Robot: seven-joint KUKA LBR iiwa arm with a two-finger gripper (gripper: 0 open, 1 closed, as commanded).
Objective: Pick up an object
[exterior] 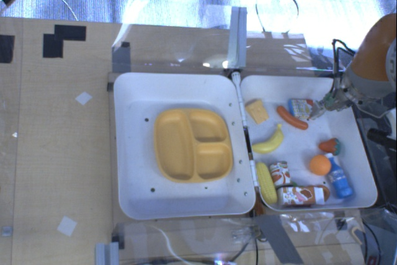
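The right bin (pixel 366 152) holds several toy foods: a cheese wedge (pixel 257 112), a red sausage (pixel 291 118), a small carton (pixel 300 107), a banana (pixel 269 141), a strawberry (pixel 330 146), an orange (pixel 320 165), a blue bottle (pixel 339 180), a corn cob (pixel 266 182), a red-and-white carton (pixel 280 172) and a brown bottle (pixel 302 195). My gripper (pixel 320 109) reaches in from the right, low at the carton's right side, near the bin's far right corner. Nothing can be made out between its tips.
The left bin (pixel 133 133) holds a yellow divided plate (pixel 193 144). A metal post (pixel 236 37) rises at the back between the bins. The arm's orange band (pixel 377 49) sits above the right bin's far edge.
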